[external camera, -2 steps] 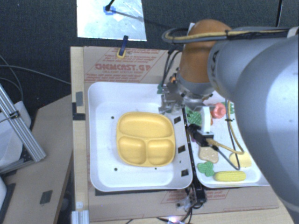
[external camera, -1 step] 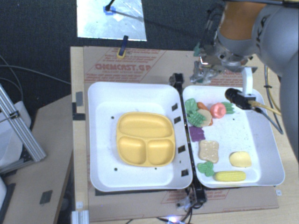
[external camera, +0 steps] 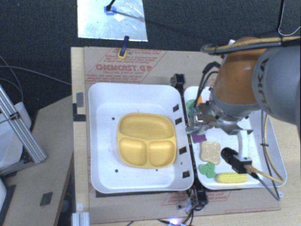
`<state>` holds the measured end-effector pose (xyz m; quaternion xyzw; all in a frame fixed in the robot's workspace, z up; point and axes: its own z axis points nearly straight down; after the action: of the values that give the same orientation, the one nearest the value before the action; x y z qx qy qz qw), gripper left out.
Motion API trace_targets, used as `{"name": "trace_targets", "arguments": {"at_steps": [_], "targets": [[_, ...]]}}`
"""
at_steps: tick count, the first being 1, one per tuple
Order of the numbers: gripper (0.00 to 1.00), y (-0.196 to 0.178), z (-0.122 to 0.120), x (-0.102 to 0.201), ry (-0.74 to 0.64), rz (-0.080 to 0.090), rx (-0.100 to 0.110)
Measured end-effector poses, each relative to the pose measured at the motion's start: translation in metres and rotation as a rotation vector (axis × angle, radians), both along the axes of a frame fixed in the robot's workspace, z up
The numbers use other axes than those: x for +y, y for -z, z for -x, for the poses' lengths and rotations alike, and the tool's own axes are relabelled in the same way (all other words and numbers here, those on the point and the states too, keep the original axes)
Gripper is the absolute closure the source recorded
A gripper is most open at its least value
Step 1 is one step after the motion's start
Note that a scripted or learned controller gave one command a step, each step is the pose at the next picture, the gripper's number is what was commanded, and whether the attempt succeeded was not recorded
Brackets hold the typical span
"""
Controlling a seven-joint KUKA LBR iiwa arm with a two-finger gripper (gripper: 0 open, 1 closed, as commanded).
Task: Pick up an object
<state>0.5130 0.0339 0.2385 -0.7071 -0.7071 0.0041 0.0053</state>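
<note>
Camera view: a cardboard sheet (external camera: 127,67) with red lettering covers the bench, and both bins rest on it.

1. Left bin (external camera: 101,126): white and shallow. It holds one item, a yellow plate (external camera: 146,140) with three compartments: one wide compartment at the far side and two smaller ones at the near side. The plate lies flat at the centre of the bin floor, apart from all four walls.

2. Bin junction: the two bins sit side by side, their adjoining rims touching.

3. Right bin (external camera: 275,166): white and partly covered by the arm. Small items lie along its left side:
- A green piece (external camera: 190,107) at the far end, close to the left wall and partly hidden.
- A purple piece (external camera: 199,137) just below the gripper, next to the left wall.
- A toast slice (external camera: 210,152) lying flat, just nearer than the purple piece.
- A green floret (external camera: 206,169) touching the near edge of the toast.
- A corn cob (external camera: 230,177) lying crosswise along the near wall, just right of the floret.

4. Gripper (external camera: 197,125): positioned low over the left side of the right bin, between the far green piece and the purple piece. Its metal parts overlap the left rim. Whether it is spread or closed cannot be determined, and no item is visibly held.

5. Arm (external camera: 254,79): grey with an orange band, entering from the right and covering the far half of the right bin.
</note>
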Motion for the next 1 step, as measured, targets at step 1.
{"name": "trace_targets", "arguments": {"at_steps": [1], "targets": [[1.00, -0.0826, 0.0115, -0.0013, -0.004, 0.000, -0.022]]}}
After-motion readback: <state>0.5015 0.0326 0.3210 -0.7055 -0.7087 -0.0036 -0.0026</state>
